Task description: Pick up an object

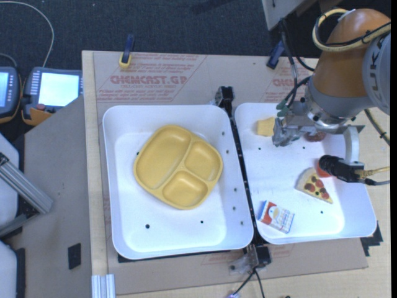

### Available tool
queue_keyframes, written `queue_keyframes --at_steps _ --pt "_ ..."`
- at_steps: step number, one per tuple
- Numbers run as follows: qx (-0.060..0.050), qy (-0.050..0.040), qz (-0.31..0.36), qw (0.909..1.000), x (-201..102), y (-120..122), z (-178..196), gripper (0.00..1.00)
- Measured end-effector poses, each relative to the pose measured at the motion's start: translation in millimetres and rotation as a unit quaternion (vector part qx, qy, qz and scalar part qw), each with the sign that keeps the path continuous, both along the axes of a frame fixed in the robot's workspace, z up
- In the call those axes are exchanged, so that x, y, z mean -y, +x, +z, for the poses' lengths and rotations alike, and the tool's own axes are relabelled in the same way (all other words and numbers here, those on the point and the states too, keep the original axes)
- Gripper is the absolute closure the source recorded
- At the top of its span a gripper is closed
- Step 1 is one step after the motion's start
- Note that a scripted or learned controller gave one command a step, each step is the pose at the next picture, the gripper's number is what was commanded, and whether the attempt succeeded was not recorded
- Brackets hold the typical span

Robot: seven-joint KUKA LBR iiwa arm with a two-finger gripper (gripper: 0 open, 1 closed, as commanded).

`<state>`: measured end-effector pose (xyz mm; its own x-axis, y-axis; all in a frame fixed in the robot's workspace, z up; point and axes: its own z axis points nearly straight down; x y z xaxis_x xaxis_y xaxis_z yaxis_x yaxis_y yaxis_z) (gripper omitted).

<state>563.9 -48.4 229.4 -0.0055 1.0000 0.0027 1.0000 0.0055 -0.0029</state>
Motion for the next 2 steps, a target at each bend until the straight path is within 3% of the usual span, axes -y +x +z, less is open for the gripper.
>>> queue_keyframes --at_steps 2 --pt "0.002 -0.0007 0.0 1.0 -98 25 -16 1.0"
